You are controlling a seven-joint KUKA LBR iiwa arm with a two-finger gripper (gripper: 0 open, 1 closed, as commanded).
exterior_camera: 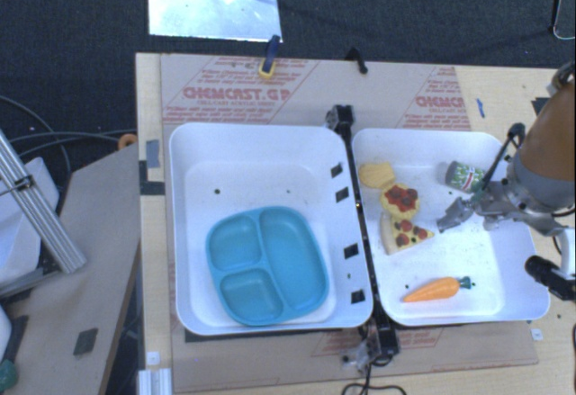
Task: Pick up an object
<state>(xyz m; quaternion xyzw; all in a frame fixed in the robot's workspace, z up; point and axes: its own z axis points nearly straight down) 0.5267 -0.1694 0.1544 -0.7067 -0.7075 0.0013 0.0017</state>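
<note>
Gripper [453, 213] low in right bin [481, 308], fingers apart, nothing between them. Pizza slice [405, 235] just left of it; carrot [434, 290] nearer, can [463, 175] farther. Nothing lifted yet; grasp and raise remain.

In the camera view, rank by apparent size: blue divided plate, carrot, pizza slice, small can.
1. blue divided plate
2. carrot and pizza slice: look alike, left unranked
3. small can, partly hidden behind the gripper
</note>
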